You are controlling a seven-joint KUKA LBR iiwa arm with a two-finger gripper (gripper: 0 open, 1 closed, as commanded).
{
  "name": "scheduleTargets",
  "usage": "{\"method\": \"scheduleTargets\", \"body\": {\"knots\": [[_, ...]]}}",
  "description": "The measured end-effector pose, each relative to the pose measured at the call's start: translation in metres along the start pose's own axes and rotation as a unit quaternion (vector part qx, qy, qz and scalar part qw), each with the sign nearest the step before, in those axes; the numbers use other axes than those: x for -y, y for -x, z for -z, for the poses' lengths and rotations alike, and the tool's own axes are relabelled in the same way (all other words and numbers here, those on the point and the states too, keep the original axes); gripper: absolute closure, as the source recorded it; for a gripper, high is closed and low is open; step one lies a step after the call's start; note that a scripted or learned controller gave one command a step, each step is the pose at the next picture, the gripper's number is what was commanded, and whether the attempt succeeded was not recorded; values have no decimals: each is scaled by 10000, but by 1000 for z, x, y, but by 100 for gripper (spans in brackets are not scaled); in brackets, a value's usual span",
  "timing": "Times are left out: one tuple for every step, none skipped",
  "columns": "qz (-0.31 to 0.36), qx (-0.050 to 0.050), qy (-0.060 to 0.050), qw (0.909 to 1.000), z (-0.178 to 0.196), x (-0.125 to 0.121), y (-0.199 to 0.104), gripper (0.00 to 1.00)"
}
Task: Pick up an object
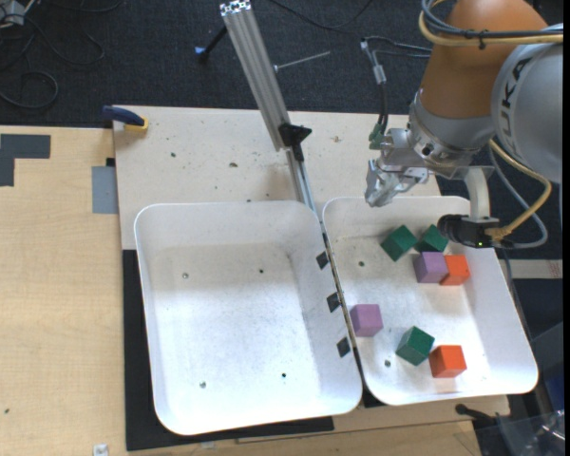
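My gripper [380, 196] hangs over the far left edge of the right bin [513, 364], above the blocks, with nothing seen between its fingers. Just in front of it lies a green block [398, 243], with a second green block [434, 238] to its right. A purple block [429, 267] and an orange block [455, 270] touch each other below those. Nearer the front sit a lone purple block [366, 319], a green block [415, 345] and an orange block [447, 360].
The left bin [161, 350] stands beside the right one, with a divider carrying black clips [332, 300] between them. A slanted metal pole [266, 93] rises behind the bins. A blue-and-yellow clamp [123, 117] lies at the bench's far left corner.
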State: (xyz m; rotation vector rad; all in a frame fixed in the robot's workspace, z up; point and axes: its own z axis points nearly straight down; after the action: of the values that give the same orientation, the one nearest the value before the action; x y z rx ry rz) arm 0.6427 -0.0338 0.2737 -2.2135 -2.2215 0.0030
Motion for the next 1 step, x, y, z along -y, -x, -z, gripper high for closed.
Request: {"method": "scheduleTargets", "body": {"knots": [[4, 4, 7, 10000, -8, -7, -52, 100]]}}
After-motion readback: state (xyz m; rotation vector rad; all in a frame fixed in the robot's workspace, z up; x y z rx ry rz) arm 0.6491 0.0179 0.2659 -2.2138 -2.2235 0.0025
